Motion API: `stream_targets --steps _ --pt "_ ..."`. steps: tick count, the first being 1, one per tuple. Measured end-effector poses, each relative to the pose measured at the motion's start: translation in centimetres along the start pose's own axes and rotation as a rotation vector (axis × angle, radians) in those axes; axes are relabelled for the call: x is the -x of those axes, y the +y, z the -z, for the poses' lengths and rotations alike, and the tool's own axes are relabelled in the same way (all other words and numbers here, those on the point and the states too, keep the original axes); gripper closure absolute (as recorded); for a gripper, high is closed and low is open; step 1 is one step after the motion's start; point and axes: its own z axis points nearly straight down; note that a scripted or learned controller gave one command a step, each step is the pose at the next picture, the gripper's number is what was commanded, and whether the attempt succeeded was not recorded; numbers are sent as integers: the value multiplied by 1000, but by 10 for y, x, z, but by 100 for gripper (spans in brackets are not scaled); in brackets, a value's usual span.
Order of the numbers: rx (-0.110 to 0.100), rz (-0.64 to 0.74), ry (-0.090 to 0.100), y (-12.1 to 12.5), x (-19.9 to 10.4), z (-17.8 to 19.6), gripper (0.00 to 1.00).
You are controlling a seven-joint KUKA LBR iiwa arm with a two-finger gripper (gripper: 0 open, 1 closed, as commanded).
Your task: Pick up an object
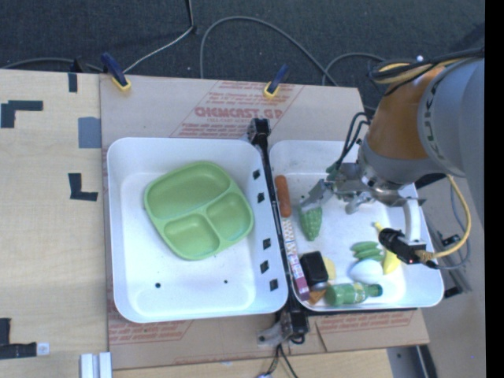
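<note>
Claw [335,197] sits low over the right bin [409,294], near its left side, fingers spread wide with nothing between them. Green toy vegetable [311,223] lies just below and left of the claw tips, close to one finger; contact cannot be judged. Orange sausage-shaped toy [282,196] lies further left by the bin wall. Green bottle [351,293], white egg [365,271] and black block [314,268] near the front edge. Left bin [134,290] holds a green divided plate [199,209].
</note>
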Motion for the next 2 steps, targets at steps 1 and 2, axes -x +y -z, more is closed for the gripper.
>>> stream_targets --steps 1,2 --pt "-1 -1 -1 35 20 -46 0" --pt "-1 -1 -1 31 20 -90 0"
